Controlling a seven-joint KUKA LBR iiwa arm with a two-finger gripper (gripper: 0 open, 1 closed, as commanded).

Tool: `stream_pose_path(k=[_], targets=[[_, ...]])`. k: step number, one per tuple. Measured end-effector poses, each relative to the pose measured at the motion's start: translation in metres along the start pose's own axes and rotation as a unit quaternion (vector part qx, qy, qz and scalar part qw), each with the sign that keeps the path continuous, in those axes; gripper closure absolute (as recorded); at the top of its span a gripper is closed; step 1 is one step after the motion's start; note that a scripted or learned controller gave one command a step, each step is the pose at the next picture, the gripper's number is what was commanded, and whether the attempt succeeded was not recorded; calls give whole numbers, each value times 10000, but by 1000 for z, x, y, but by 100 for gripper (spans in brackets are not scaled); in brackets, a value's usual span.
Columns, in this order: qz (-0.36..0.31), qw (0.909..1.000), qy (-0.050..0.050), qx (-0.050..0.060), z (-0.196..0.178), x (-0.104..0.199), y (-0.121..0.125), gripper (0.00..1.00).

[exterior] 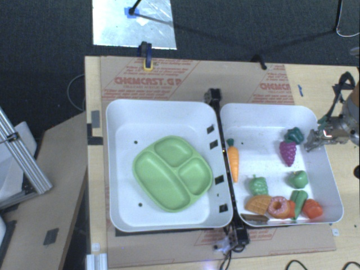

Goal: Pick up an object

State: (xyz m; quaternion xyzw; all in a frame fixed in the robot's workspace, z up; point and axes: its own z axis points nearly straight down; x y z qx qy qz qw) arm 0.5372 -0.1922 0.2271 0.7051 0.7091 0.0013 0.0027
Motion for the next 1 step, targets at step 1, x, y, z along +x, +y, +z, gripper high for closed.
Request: stream_pose_path(k=[1], targets=[[-14,10000,19,27,11,52,-12,100]])
